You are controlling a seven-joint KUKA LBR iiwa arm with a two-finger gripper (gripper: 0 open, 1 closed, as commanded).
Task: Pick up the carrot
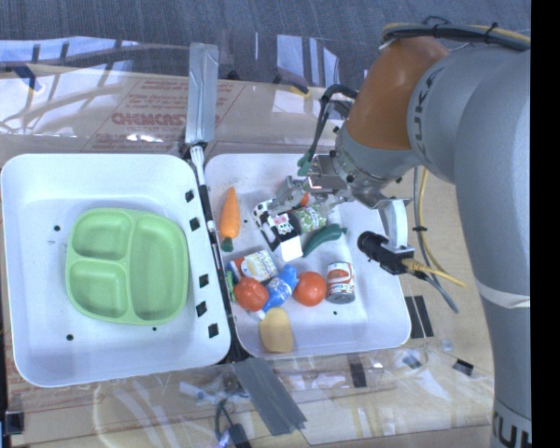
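Observation:
The carrot (pixel 229 213) is orange with a green stem end. It lies lengthwise near the left wall of the right bin (pixel 383 320), pointing away from me. My gripper (pixel 292 197) hangs over the middle of that bin, a short way to the right of the carrot and apart from it. It sits just above a black-and-white patterned item (pixel 278 228). Nothing is visibly held.
The right bin also holds a green vegetable (pixel 323 236), a small can (pixel 340 283), two round orange-red fruits (pixel 310 289) (pixel 250 294), a blue-white item (pixel 278 288), a small packet (pixel 259 265) and a yellowish potato (pixel 276 330). A green divided plate (pixel 128 264) lies in the left bin (pixel 28 343).

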